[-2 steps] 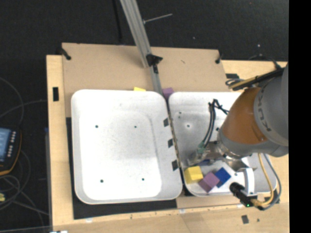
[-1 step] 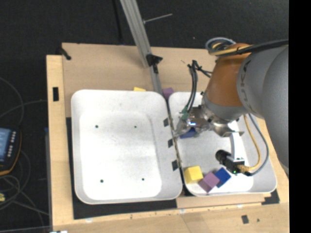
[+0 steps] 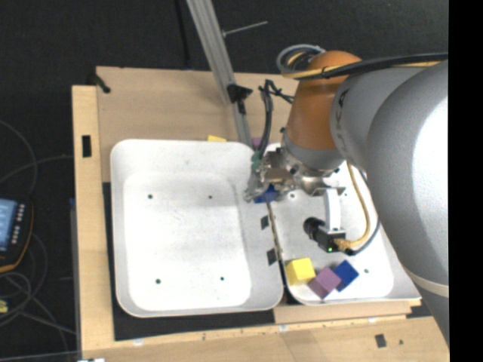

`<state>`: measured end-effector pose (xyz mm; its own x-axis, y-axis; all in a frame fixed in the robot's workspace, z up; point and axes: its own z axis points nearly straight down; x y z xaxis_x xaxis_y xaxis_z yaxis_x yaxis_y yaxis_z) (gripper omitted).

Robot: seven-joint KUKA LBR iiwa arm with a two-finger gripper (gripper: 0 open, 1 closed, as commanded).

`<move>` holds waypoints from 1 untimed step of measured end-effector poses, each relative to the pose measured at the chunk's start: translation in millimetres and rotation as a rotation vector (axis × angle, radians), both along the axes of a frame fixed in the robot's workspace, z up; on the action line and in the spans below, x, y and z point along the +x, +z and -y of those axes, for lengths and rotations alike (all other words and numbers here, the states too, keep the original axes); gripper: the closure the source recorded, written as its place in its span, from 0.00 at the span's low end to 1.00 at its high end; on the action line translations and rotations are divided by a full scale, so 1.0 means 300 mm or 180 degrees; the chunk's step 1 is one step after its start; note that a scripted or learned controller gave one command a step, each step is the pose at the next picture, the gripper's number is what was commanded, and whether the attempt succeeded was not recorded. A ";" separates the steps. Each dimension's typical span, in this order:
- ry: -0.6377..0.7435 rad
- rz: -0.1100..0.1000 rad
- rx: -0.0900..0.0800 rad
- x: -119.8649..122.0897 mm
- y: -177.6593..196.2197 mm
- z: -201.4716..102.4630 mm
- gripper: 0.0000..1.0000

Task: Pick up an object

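Spanning a tan bench (image 3: pixel 166 104), two white bins (image 3: pixel 181 225), dark floor (image 3: pixel 75 29)

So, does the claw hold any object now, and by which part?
It cannot be told: a small blue thing shows at the claw, but the grip itself is unclear.

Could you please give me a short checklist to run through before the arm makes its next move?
1. Gripper in view, over the divide between the bins: ok.
2. Object secured by the gripper: cannot tell; something blue sits at its tip.
3. Yellow block, purple block and blue block clustered in the right bin: ok.
4. Blocks separated for an easy pick: not ok, they touch.
5. Left bin sits flat: ok.
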<state>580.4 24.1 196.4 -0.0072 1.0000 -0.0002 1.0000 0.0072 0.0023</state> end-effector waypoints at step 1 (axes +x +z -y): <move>0.0016 -0.0007 -0.0007 -0.002 0.036 0.015 1.00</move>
<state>579.7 19.6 207.1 -0.0123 0.9999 -0.0023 0.9999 0.0123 0.0002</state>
